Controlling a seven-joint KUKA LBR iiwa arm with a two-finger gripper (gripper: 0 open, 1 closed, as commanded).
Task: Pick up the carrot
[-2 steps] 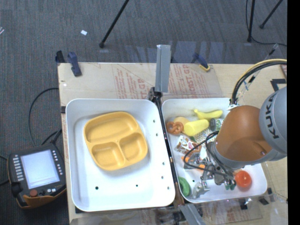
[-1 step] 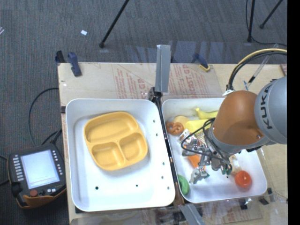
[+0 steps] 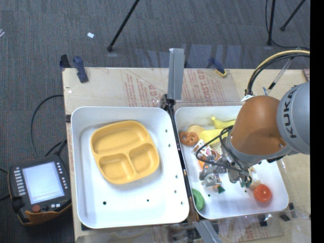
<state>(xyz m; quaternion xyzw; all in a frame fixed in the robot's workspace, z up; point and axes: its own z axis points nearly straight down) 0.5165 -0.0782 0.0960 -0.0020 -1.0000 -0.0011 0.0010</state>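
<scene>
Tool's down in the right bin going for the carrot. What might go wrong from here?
1. The tool sits in a tight clutter of toys, so it may close on a neighbour, not the orange carrot piece.
2. The arm's orange wrist band hides much of the right white bin, so a miss is hard to spot.

- Two white bins [image 3: 81, 186], smooth, faintly glossy plastic by the look of them.
- A yellow divided tray [image 3: 124, 151] in the left bin, matt plastic.
- The bench top [image 3: 126, 85], brown printed cardboard, dull and flat.
- The arm's orange band [image 3: 258, 125], glossy and smooth; the grey casing [image 3: 304, 115] above it satin.
- Dark carpet [image 3: 50, 24] around, rough and ribbed.
</scene>
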